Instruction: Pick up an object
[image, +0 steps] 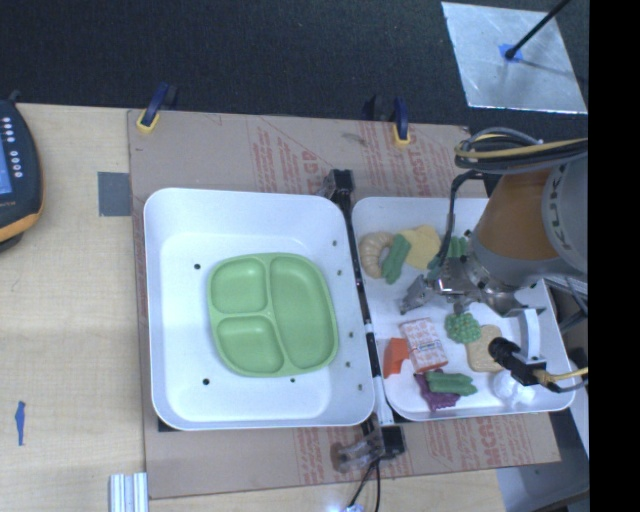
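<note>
Two white bins on the bench (70, 330): left bin (175, 300) and right bin (385, 215). All places below are given from the right bin.

Count: one green divided plate (271, 314) with three compartments, lying in the left bin, just across the shared wall. In the right bin, about nine small items: one pale ridged piece (374, 254) and one dark green pod (395, 257) at its upper left, one yellow piece (424, 241) just beside them, one broccoli floret (462, 326) near the middle, one red-and-white packet (424, 344) left of the floret, one orange wedge (396, 356) touching the packet's left side, one green-and-purple piece (445, 385) near the lower wall, one tan cookie-like piece (484, 352) toward the lower right, and one white piece (517, 393) in the lower right corner.

Pincer (437, 285): over the middle of the right bin, metal fingers pointing left; cannot tell if they are apart or together. Nothing seen between them.

Nearest item, the floret: small, bumpy, dark green, just below the pincer.

Room: items crowd the right bin's left half and lower edge. The arm (520, 225) covers its upper right. Open white floor lies between the pod and the packet.
</note>
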